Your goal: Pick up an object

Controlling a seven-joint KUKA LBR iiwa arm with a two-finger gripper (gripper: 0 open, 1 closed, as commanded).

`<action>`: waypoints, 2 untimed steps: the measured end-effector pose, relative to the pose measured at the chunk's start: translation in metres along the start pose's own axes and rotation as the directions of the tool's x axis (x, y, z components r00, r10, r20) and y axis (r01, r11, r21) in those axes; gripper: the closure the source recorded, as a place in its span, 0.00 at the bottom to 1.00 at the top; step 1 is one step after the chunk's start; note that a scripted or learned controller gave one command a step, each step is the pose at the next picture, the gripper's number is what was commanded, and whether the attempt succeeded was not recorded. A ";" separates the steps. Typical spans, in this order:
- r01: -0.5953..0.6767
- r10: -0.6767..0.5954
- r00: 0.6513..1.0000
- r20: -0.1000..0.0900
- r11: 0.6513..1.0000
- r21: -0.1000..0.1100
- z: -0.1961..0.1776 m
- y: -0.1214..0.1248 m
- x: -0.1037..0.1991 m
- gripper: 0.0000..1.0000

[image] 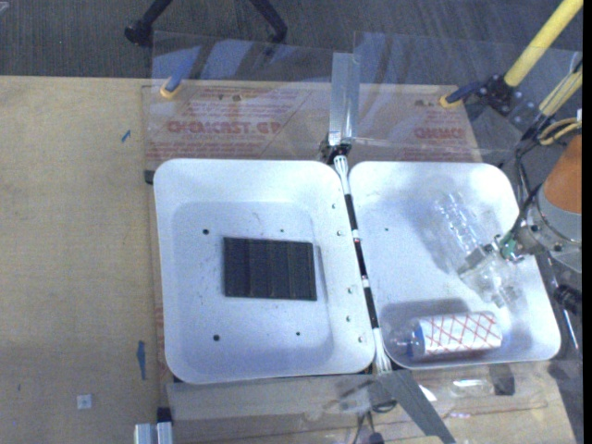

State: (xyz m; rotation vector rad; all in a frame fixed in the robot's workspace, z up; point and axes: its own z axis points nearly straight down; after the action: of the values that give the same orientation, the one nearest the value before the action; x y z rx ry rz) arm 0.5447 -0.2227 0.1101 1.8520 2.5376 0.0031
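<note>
At the 3 o'clock edge of the right bin (370, 192), the hand (490, 259) reaches in low over the bin floor; whether it is apart or together cannot be told, because its translucent tip blends with the white surface. The arm (562, 202) behind it is cut off by the frame edge, with an orange band visible. Near the hand, toward 11 o'clock, lies a clear plastic object (455, 218), its outline hard to make out. At the bin's 6 o'clock wall rests a red-and-white checked tube (458, 333) on its side, well apart from the hand. The left bin (185, 192) holds a dark ribbed rectangular pad (270, 268) at its centre. Both bins sit on the table (65, 248).
</note>
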 end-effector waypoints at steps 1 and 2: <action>0.030 -0.029 1.000 0.004 0.999 -0.014 0.017 -0.005 0.005 0.00; 0.028 -0.028 1.000 0.010 0.999 -0.023 0.003 -0.003 0.003 1.00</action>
State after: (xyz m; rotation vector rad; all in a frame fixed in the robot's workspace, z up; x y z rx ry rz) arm 0.5413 -0.2207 0.1075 1.8040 2.5453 0.0233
